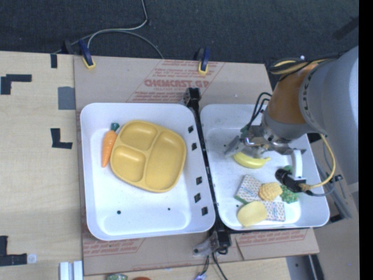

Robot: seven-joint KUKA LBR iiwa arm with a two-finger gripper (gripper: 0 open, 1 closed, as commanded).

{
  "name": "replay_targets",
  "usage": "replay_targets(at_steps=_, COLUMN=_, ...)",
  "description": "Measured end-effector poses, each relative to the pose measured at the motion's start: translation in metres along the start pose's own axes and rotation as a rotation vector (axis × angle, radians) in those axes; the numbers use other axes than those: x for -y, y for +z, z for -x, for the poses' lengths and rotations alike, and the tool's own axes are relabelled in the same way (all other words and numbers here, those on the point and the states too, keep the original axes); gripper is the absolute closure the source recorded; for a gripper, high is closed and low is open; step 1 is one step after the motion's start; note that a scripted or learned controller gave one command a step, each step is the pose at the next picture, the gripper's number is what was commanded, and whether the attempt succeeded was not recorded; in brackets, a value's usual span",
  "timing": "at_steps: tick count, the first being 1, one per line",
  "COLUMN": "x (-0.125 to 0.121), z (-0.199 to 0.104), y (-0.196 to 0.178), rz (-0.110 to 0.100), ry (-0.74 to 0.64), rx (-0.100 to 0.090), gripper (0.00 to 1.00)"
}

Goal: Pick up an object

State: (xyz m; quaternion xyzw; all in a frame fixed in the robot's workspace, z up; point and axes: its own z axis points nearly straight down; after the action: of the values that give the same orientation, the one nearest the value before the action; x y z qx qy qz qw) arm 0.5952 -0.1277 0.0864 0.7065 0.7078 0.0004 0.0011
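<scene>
Right bin (221,127): pincer (252,147) over banana (250,160).

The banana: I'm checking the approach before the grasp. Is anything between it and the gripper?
Nothing visible is. The gripper sits right above the banana in the right bin; the other items lie nearer the bin's front.

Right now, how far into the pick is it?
Done: the approach; the gripper is down in the right bin, right over the banana. In hand: nothing that the view confirms; the banana lies on the bin floor. Left: grasp and lift. The carrot and yellow plate sit untouched in the left bin.
</scene>
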Motion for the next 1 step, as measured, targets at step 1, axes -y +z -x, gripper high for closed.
replay_targets(at_steps=1, x=-0.0011, z=-0.0002, y=-0.011, rz=0.004, ry=-0.001, rx=0.001, gripper=1.0)
